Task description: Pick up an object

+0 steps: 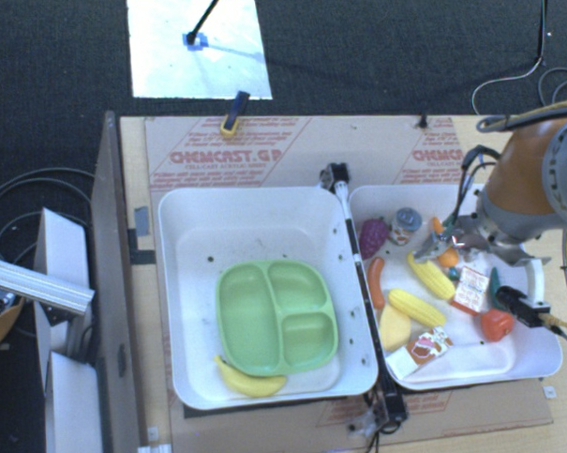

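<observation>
While hanging over the right bin [542, 355], arm [535, 177] coming in from 3 o'clock, tool [450, 245] parked low near the bin's upper middle. Can't tell the tool's state, too much clutter and wrist housing in the way. Nothing visibly gripped.

Closest candidate: corn [433, 276], lying just at 7 o'clock of the tool, practically touching it. Long axis running 10-to-4 o'clock. Second corn [416, 307] further out along 7 o'clock, same slant. Small orange bit [448, 258] right under the tool, too tiny to name. Purple fruit [374, 234] and can [406, 223] off at 9 to 10 o'clock. Carrot [376, 281] against the divider at 8 o'clock, tomato [496, 325] at 5 o'clock, carton [470, 289] at 5 o'clock and nearer.

Left bin [187, 272] well apart at 9 o'clock, with green tray [278, 317] and banana [251, 382].

Best guess: short nudge toward 7 o'clock, closing across the near corn's short side, so squeezing along 1-to-7. Risky though, packed neighbours.
</observation>
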You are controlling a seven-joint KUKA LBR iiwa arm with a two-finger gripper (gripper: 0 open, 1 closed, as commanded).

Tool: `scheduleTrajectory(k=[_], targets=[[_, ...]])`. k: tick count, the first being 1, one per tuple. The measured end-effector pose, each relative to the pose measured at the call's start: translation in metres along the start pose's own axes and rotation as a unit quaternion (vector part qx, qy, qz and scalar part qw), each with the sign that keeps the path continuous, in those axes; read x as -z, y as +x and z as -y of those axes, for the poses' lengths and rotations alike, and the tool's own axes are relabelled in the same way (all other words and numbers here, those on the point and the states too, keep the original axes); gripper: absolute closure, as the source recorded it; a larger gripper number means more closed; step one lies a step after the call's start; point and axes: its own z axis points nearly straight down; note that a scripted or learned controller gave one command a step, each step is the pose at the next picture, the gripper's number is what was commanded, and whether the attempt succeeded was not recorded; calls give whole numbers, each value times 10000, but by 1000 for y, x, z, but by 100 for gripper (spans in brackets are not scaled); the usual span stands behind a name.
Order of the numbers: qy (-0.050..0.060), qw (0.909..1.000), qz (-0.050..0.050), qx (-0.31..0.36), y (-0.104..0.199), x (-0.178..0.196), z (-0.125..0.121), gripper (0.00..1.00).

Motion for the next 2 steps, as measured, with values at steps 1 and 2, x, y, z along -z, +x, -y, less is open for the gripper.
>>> scheduleTrajectory(k=[1,2], targets=[[179,9998,-40,38,57,-10,36,0],[153,9999,-26,20,54,0,33,100]])
